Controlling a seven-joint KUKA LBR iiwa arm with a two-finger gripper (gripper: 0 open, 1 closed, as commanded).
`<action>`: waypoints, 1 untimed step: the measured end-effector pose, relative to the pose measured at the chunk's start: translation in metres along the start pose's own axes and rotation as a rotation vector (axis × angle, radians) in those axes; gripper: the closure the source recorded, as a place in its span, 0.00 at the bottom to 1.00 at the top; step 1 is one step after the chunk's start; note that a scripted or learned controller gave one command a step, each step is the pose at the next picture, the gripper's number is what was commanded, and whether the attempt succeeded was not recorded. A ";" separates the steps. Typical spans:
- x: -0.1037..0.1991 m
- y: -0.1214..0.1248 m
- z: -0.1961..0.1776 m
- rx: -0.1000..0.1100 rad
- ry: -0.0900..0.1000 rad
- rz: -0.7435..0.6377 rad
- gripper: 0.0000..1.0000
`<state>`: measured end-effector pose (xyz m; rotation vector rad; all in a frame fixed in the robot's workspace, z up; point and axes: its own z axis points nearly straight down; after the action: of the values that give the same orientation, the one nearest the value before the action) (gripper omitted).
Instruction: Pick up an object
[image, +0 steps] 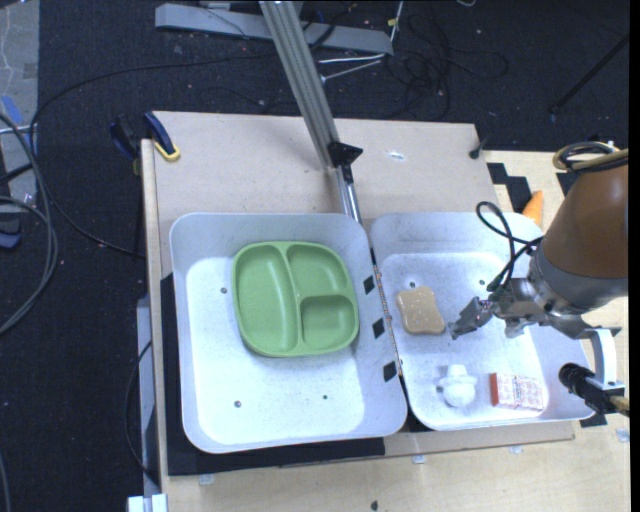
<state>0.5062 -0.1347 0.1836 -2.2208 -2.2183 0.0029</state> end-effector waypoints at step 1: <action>0.006 0.002 0.063 0.002 0.001 0.000 0.00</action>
<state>0.5076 -0.1289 0.1209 -2.2187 -2.2172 0.0041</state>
